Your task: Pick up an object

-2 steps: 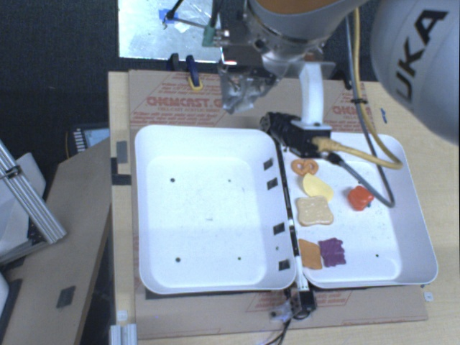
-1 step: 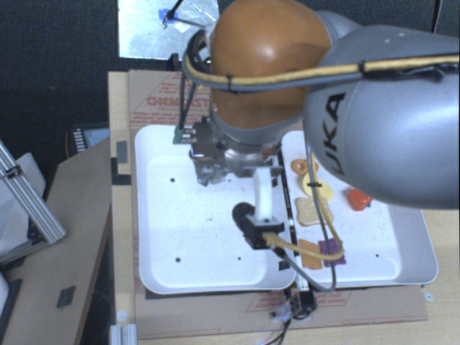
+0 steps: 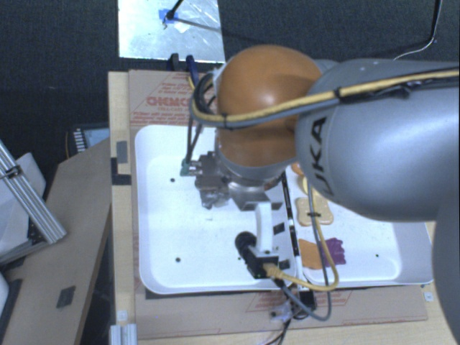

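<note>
Grey and orange-banded, the arm (image 3: 345,121) covers its gripper, so we cannot tell the tool's state, while a tan flat piece (image 3: 315,210), an orange flat piece (image 3: 310,254) and a purple crumpled object (image 3: 336,250) lie in the shallow white plastic bin (image 3: 158,214).
</note>
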`<state>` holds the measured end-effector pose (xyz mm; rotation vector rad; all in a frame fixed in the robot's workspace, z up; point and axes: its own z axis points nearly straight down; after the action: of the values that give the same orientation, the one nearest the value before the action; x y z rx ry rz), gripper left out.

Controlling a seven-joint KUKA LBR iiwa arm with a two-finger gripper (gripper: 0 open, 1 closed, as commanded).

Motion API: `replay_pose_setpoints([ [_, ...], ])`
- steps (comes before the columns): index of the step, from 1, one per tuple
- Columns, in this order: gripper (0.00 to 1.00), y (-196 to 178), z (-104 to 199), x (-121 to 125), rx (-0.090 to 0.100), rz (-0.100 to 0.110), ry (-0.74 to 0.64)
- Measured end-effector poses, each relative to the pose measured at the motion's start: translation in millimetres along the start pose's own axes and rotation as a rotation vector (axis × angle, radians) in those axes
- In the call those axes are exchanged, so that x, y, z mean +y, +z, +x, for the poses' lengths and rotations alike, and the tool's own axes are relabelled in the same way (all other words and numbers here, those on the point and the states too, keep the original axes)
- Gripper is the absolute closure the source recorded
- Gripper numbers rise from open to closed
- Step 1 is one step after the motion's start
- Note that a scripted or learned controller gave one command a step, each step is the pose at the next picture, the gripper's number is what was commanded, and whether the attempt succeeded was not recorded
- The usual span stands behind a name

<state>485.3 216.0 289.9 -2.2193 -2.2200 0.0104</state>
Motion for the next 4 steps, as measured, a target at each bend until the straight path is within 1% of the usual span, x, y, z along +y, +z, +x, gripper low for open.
replay_pose_setpoints([
  [1, 1.0, 136, 18, -2, -0.002, 0.008, -0.001],
  [2, 1.0, 118, 19, 2, 0.004, -0.005, 0.001],
  [3, 1.0, 108, 18, 3, 0.004, -0.005, 0.0],
  [4, 1.0, 208, -103, 3, 0.0, -0.003, 0.01],
])
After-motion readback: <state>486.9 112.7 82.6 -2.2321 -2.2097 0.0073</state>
